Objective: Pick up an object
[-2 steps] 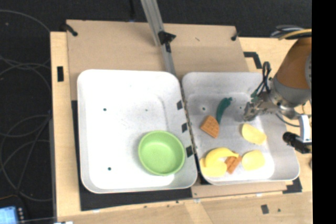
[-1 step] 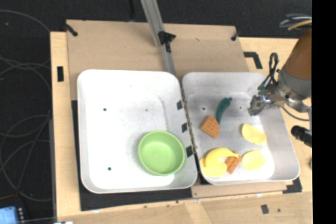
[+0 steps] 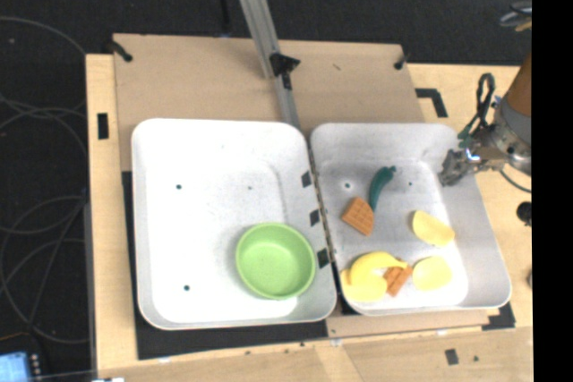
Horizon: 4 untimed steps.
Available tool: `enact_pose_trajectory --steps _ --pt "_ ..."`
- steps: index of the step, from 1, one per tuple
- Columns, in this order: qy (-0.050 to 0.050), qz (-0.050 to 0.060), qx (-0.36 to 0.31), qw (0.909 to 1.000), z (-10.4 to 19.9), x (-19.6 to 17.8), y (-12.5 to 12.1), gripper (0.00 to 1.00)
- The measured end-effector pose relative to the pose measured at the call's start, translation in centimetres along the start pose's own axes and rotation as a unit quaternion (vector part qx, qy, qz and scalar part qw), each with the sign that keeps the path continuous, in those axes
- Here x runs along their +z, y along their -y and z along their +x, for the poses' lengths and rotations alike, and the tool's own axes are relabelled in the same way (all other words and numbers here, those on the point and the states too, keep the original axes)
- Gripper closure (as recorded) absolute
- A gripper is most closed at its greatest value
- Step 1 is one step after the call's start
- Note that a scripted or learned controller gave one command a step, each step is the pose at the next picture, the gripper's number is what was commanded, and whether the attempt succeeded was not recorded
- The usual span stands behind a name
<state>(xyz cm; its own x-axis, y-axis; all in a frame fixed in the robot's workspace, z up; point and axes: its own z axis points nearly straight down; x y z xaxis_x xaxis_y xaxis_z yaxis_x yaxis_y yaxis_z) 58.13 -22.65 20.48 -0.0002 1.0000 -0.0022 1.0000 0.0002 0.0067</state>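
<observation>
The right bin holds a dark green curved piece, an orange waffle-like square, a yellow slice, a yellow lump, a small orange piece and another yellow piece. A light green bowl sits in the left bin near its front right corner. My gripper hangs over the right bin's far right rim, right of the green piece, with nothing seen in it.
A slanted metal pole rises from behind the bins. The arm's wrist with cables comes in at the right edge. Brown bench board surrounds the bins.
</observation>
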Motion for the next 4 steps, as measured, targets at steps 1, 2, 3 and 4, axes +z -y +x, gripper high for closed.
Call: enact_pose_trajectory --steps 1,2,3,4 --pt "-0.001 0.001 -0.001 1.0 -0.1 -2.4 -0.1 1.0" --pt "-0.002 0.002 -0.004 1.0 4.7 -2.9 -0.4 1.0" --pt "-0.002 0.002 -0.004 1.0 10.6 -2.6 -2.3 1.0" --pt "-0.002 0.002 -0.004 1.0 15.6 -3.9 -3.3 1.0"
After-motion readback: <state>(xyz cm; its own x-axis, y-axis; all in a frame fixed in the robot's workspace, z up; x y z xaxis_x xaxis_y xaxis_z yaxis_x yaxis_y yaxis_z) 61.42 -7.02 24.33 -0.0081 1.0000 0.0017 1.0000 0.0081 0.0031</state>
